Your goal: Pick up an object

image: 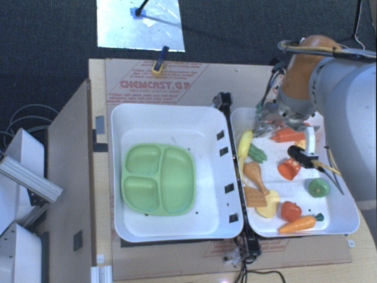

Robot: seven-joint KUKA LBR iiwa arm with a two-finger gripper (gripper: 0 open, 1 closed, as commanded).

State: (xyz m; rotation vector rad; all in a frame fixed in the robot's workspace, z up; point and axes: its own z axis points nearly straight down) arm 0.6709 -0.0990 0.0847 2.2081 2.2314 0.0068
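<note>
Arm: the grey KUKA arm (347, 99) comes in from the right, its orange band (303, 69) above the far end of the right bin.
Gripper: the gripper (268, 122) is low over the far left corner of the right bin (346, 202). Whether it is apart, together or clamped on anything cannot be told, as the wrist hides it from above.
Nearest object: an orange carrot-like piece (287, 135) lies just right of the gripper, long and lying flat. No contact between the two can be made out.
Yellow banana (244, 143): slim and curved, along the left wall of the right bin, just nearer than the gripper.
Green vegetable (257, 154): small and dark green, touching the banana's right side.
Drumstick (254, 174): tan, lying aslant near the bin's left wall.
Bread slice (254, 197): flat and brown, at the drumstick's near end, with a pale yellow piece (270, 205) against its right edge.
Red wedge (288, 168): in the middle of the bin.
Green apple (318, 187): round, with a dark hollow on top, towards the right wall.
Red tomato (290, 210): round, near the front, just beyond a whole carrot (300, 223) whose green top points right.
Left bin (177, 122): holds a light green divided plate (159, 178) with three compartments, lying flat.
Under the bins: a cardboard sheet (156, 84) with red print.
</note>
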